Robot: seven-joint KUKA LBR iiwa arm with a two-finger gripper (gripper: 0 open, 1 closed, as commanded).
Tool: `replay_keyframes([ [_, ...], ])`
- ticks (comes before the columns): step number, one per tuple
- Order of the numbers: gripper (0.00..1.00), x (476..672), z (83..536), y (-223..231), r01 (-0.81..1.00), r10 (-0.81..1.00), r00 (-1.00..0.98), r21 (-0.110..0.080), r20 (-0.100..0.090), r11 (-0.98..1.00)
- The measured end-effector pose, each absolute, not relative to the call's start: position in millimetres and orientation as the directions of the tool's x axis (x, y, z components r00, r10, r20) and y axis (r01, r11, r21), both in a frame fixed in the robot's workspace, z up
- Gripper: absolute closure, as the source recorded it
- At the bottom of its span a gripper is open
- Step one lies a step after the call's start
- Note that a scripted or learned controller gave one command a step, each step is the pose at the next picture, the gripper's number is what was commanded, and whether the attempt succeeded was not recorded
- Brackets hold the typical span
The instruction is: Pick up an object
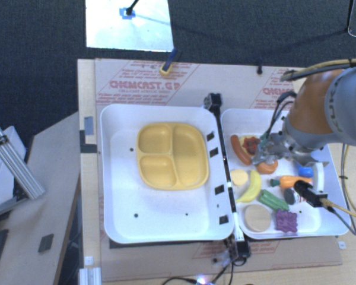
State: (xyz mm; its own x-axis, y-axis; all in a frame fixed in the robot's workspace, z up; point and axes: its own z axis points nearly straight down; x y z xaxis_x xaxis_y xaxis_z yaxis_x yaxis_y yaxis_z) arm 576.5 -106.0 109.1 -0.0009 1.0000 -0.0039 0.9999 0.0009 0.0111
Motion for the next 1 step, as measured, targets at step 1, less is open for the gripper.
replay_keyframes([
  [1,1.0,581.6,172.9,-102.9,1.0,1.0,-0.005,0.008,-0.001,0.005],
])
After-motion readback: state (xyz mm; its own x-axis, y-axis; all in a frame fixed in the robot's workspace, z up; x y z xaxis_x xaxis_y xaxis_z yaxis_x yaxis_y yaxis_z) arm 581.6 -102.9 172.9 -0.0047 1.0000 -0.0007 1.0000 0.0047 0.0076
